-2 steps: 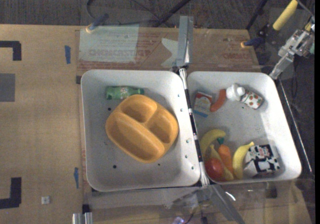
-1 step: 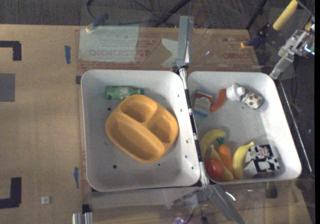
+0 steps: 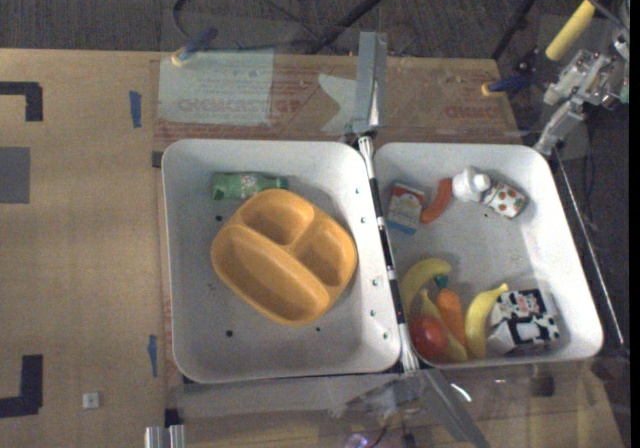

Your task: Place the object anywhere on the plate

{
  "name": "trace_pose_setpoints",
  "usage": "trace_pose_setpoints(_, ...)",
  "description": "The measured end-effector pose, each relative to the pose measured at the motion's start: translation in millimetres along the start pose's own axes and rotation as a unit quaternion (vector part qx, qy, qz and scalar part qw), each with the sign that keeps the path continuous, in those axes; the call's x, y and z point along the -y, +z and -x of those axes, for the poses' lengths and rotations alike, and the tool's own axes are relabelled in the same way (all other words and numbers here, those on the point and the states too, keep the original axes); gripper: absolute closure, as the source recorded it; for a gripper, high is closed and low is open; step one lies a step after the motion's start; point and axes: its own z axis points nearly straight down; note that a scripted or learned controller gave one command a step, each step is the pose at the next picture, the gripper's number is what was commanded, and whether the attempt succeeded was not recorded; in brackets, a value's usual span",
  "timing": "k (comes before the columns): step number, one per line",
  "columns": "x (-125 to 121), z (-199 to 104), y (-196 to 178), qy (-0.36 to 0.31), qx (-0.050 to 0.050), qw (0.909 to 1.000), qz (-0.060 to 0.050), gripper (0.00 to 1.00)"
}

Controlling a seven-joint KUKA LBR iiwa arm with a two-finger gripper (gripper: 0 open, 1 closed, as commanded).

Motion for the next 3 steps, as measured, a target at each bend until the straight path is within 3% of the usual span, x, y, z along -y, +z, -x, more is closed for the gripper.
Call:
trace_pose_setpoints(1,21,8,-24,-0.008,0.0,1.0,0.0,0.0)
trace_pose_setpoints(2,24,-34,-62,-0.057,-0.003,0.9984,0.0,0.0)
trace_pose_setpoints(3,2,-4,-49,-0.126,0.0,0.992,0.0,0.0)
